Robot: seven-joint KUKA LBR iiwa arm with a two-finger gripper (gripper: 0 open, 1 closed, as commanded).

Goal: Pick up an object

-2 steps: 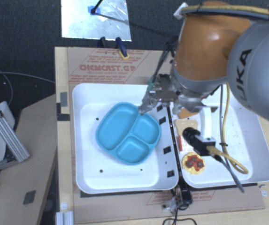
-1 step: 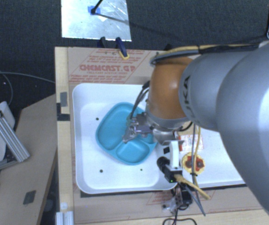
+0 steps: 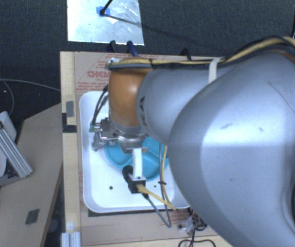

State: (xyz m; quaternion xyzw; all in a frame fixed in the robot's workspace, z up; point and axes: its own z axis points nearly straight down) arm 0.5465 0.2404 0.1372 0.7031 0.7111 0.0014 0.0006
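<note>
Looming closest is the grey arm (image 3: 240, 153), a fat link that takes up most of the right side as it comes in from that edge. It bends at the orange band (image 3: 124, 99) and turns downward, so the wrist points nearly straight down into the white bin (image 3: 85, 138) on the worktop (image 3: 69, 158).

Below the orange band sits the metal body of the end effector (image 3: 117, 138), low over the middle of the bin. The wrist hides its working end from where I stand, so I cannot tell whether it is open or closed, or whether it has hold of anything.

Right under it lies a blue object (image 3: 117, 157), pale turquoise and rounded at its near edge. It rests on the bin floor around the middle, touching or just beneath the end effector. What I can see of it spreads crosswise, from the bin's left part toward the arm, but so much is covered that its true long axis and which way it points cannot be made out.

The bin floor nearer me is bare white with two small dark specks (image 3: 110, 188). Beyond the worktop, a silvery sheet (image 3: 103, 14) lies on the dark floor.
</note>
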